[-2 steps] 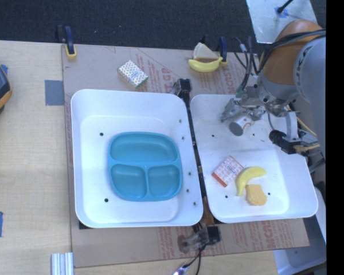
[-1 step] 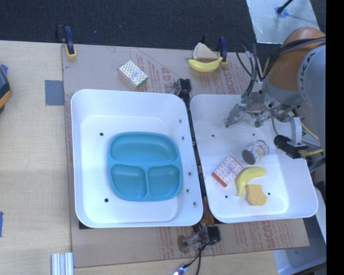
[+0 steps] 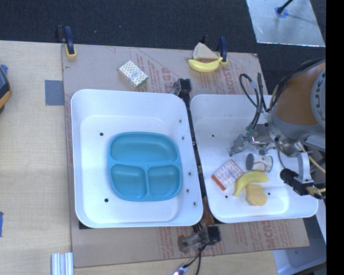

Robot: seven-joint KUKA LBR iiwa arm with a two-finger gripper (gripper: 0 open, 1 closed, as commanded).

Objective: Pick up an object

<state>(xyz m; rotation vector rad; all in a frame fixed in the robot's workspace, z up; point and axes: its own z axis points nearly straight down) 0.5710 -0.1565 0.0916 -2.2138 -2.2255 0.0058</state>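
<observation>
Camera view: gripper (image 3: 247,146) low in right bin (image 3: 218,119), state indiscernible; banana (image 3: 250,180) at front edge, unlifted.

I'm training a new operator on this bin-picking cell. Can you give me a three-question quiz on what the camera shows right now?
1. True or false: the blue divided plate lies in the left bin.
2. Which thing lies outside both bins, on the bench above them? A) the banana B) the small patterned box C) the red and white packet
3. Fill in: the gripper is over the ______ bin.

Key
1. True.
2. B. The banana and the packet both lie in the right bin, near a small tan piece.
3. Right.
</observation>
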